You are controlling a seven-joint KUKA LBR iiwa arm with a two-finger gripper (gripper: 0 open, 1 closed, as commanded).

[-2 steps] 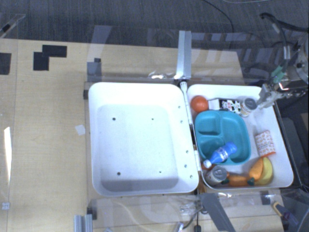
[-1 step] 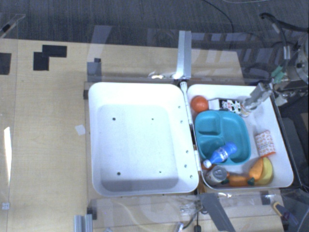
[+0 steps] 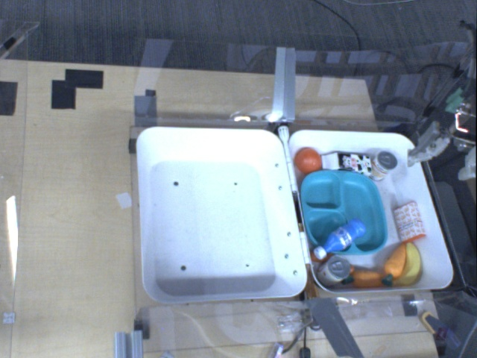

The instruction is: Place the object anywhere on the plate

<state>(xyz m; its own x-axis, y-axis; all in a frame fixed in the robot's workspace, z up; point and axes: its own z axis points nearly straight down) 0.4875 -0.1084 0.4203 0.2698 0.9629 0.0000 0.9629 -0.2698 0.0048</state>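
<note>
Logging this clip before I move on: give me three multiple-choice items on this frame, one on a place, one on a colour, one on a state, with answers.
1. Where does the teal compartment plate sit?
A. in the left white bin
B. in the right white bin
C. on the wooden bench

2. What colour is the round ball beside the plate's far left corner?
A. orange
B. green
C. purple

3. How does the clear blue plastic bottle rest?
A. upright in the left white bin
B. upright on the bench
C. lying on its side on the plate

Answers: 1 B, the plate lies inside the right white bin, not the left white bin. 2 A, the ball is plainly orange. 3 C, the bottle lies lengthwise across the plate's near compartment, cap towards the near left.
</note>
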